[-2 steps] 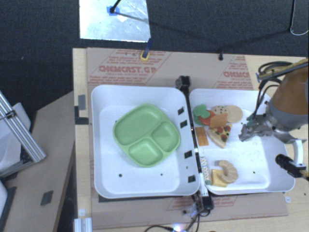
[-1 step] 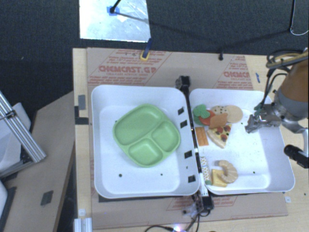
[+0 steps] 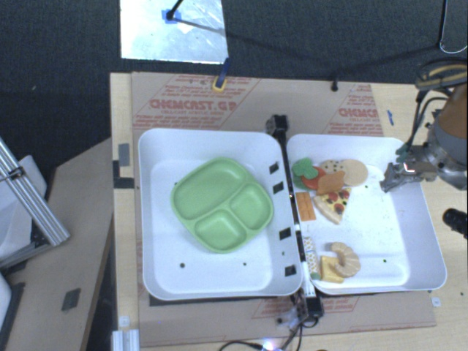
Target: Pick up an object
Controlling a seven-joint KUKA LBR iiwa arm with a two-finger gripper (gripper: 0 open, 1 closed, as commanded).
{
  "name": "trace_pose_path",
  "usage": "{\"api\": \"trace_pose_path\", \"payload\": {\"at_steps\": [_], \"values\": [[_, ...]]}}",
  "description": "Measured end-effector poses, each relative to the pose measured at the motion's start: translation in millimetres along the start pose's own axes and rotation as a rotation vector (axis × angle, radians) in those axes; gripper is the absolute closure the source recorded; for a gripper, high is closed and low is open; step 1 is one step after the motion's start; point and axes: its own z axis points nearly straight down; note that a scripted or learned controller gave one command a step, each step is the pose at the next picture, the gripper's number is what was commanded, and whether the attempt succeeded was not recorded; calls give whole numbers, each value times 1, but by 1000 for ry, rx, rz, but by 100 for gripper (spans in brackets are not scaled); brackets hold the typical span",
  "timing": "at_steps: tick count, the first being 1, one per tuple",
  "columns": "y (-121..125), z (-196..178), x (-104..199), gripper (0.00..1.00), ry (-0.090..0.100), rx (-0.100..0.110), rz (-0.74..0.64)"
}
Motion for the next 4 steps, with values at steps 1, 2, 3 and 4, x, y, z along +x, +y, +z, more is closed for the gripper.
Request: {"api": "trace_pose_path", "payload": {"at_steps": [1, 2, 3, 4], "values": [[21, -9, 46, 100, 2, 0, -5], [53, 0, 84, 100, 1, 0, -3], [75, -9, 131, 100, 2, 0, -4], [86, 5, 156, 100, 1, 2, -2]]}}
